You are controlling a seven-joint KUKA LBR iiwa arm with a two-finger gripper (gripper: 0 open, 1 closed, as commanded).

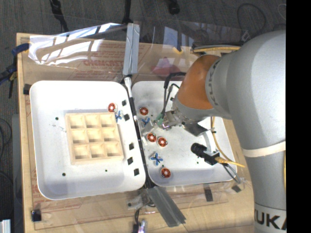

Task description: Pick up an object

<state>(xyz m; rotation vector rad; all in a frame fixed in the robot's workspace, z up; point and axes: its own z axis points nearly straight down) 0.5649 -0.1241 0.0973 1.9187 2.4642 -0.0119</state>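
The grey arm (pixel 252 81) reaches in from the right and bends down over the right bin (pixel 187 171), its orange band (pixel 194 89) hanging above the bin's upper middle. The gripper (pixel 165 123) sits low in the left half of that bin, close to the floor. The wrist hides its tip at this slant, so I cannot tell whether it is spread or pressed together, nor whether anything is caught in it. At its left edge shows a small green piece (pixel 159 122), possibly touching the gripper, though the view is too coarse to be sure. The loose things to pick from lie scattered down the bin's left side. A top red ring (pixel 144 111) lies near the upper left corner, and an upper blue jack (pixel 146 122) is just below it and near the gripper. Below the gripper, a left middle red ring (pixel 151 138) and a right middle red ring (pixel 161 141) lie just beside each other. Further down come a lower blue jack (pixel 156 158) and a bottom red ring (pixel 165 173) near the front rim. All of these rest on the bin floor. The left bin (pixel 48 130) holds a wooden tray (pixel 93 137) of nine square compartments (three rows of three). A lone red ring (pixel 112 107) lies just off the tray's upper right corner, near the wall between the bins.
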